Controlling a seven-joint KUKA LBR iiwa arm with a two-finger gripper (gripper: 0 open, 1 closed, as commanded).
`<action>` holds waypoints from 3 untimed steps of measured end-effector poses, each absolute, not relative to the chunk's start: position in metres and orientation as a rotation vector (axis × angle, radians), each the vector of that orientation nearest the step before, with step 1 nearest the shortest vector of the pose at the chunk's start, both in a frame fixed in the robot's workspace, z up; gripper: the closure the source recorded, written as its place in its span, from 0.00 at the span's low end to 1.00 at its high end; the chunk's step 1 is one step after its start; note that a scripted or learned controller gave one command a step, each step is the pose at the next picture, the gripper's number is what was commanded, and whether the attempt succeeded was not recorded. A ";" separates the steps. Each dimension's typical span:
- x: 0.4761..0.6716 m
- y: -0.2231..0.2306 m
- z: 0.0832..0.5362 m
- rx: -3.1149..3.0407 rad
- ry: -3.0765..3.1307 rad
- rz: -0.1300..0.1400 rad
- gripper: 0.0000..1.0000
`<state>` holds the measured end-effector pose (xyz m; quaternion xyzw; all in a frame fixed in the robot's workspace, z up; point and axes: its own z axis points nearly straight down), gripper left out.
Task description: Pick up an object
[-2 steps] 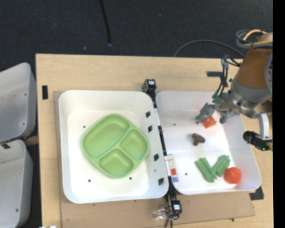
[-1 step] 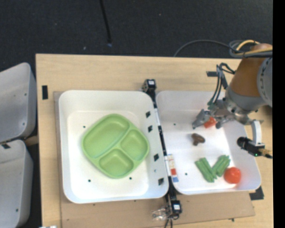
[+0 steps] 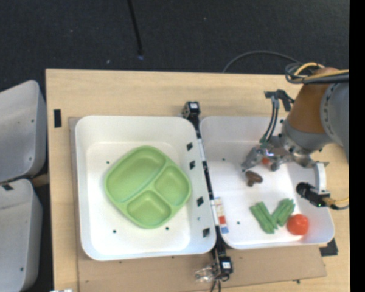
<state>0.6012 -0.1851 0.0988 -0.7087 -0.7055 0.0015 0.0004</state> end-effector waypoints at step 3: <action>0.600 -0.189 0.221 -2.225 -2.228 -0.005 1.00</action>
